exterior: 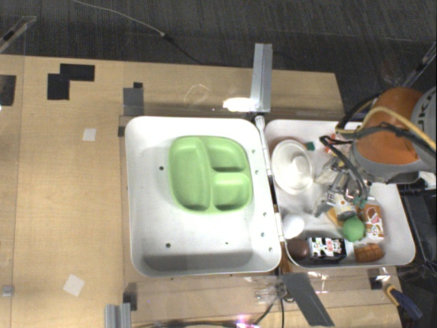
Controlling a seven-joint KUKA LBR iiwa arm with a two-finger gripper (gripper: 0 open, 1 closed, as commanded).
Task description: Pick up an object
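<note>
Over the right bin (pixel 407 251) we see the gripper (pixel 339 195); how wide it stands we cannot tell. At its five o'clock lies a smooth round green ball (pixel 353 229), beside a printed carton (pixel 373 223). At ten o'clock sits a glossy white bowl (pixel 293 165). At nine o'clock, in the left bin (pixel 143 183), rests a moulded green divided tray (pixel 209 173).

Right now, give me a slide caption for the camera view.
Gripper lowered into right bin above green ball; green divided tray sits in left bin.
</note>
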